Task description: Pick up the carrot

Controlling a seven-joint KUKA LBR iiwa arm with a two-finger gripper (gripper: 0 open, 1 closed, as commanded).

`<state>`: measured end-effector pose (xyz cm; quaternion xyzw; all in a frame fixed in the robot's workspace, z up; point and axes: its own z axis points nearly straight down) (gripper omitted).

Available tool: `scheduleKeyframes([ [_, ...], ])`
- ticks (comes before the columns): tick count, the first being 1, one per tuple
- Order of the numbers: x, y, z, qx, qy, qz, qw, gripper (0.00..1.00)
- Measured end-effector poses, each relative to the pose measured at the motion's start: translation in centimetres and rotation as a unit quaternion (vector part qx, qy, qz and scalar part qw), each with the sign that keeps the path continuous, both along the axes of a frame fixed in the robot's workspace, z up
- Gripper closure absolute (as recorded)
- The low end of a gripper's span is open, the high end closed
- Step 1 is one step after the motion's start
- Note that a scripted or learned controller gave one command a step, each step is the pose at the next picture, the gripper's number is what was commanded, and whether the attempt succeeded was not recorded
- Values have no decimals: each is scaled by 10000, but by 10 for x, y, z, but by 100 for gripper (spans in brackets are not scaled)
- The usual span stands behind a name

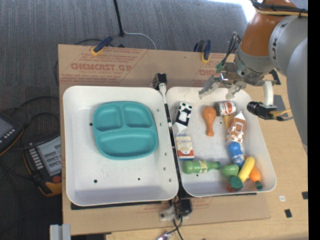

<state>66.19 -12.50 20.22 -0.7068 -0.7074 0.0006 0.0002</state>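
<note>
Near edge of right bin (267, 149): carrot (255, 176) sits in the front right corner, orange body, green top, wedged against the bin wall and touching the banana (246, 168). Green pepper-like toy (230, 171) and green bottle (200, 166) just left of it. Mid bin: blue-capped bottle (236, 153), juice carton (237, 128), chicken drumstick (209, 118), small can (226, 108). Left bin holds a teal divided plate (125, 129). Far end: gripper (224, 86) hovers above the bin's back rim, fingers spread wide, nothing between them, well apart from the carrot. Risks: corner wall blocks one finger; banana crowding could get grabbed instead or pushed; drumstick is orange too, possible wrong target.
</note>
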Motion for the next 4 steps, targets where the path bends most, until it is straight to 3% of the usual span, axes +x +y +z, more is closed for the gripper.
scheduleKeyframes([
  [1,-30,-11,-107,-2,-10,125,9999,0],
  [2,-30,-11,-98,-1,-6,123,9999,100],
  [3,-31,-21,-84,-4,2,-1827,9832,100],
  [4,-48,-1,47,-6,-9,-2921,9564,100],
])
